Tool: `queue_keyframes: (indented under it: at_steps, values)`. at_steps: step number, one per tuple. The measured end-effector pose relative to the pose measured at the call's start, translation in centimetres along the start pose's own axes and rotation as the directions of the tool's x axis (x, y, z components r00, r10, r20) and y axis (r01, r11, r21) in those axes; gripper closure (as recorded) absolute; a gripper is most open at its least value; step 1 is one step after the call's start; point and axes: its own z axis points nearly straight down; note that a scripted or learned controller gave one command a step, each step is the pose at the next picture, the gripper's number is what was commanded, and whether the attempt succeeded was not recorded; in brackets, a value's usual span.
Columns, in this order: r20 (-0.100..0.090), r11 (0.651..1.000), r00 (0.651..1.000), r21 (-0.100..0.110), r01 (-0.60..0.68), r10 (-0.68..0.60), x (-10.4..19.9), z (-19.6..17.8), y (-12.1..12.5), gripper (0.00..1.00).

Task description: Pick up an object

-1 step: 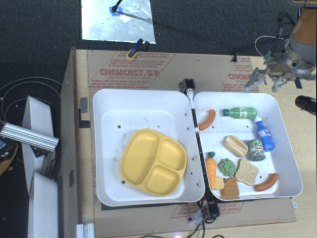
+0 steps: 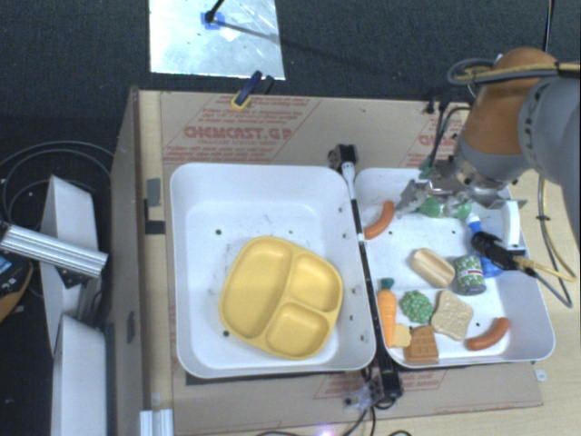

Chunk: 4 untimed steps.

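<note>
Camera view looked down on the right bin (image 2: 543,334), crowded with toy food: a sausage (image 2: 379,220) by the divider, bun (image 2: 432,266), can (image 2: 469,274), carrot (image 2: 388,314), toast (image 2: 451,315). The jaws (image 2: 434,195) hovered at its far end over something green, too blurred to name; I couldn't tell their opening. A yellow tray (image 2: 280,295) lay in the left bin (image 2: 204,189). Printed cardboard covered the counter (image 2: 272,125).

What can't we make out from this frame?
- Gripper: in the camera view, too small and blurred, against clutter, to tell its state.
- Green object beside it: the arm covers part; identity unclear.
- Small can: label too small to read.
- Arm: cut off by the right edge.
</note>
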Motion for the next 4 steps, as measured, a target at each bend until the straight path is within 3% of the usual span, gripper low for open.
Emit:
queue_keyframes:
  at_steps: [1, 2, 3, 4]
  values:
    - [0.002, 1.0, 1.0, -0.015, -0.002, 0.002, 1.7, 5.5, 4.2, 0.0]
    - [0.006, 1.0, 1.0, -0.021, -0.002, 0.002, 1.5, 4.2, 4.4, 1.0]
    - [0.006, 1.0, 1.0, -0.021, -0.002, 0.002, 1.5, 4.3, 4.3, 0.0]
    - [0.002, 1.0, 1.0, -0.005, -0.001, 0.001, 1.7, 6.4, 4.4, 0.0]
